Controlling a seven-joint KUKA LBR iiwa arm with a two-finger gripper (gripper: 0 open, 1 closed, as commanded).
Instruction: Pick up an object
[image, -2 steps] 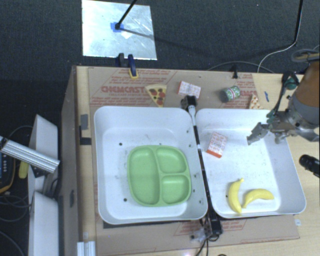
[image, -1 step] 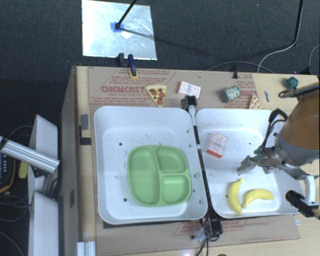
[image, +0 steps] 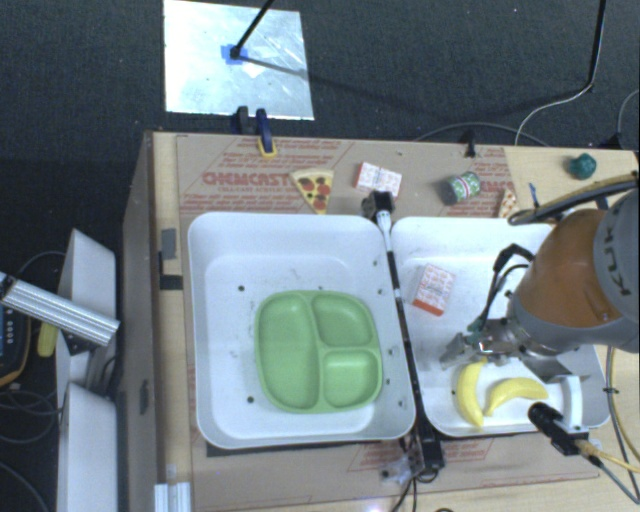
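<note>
Our hand (image: 478, 345), whose state we cannot tell, hovers in the right bin (image: 440, 240) just above the two bananas (image: 490, 392), whose nearer one lies lengthwise straight below

Even bright light, soft focus, faint shadows.

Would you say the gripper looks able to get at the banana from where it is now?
Probably yes: the gripper hovers just above the banana in the right bin, with nothing lying over the fruit.
</note>
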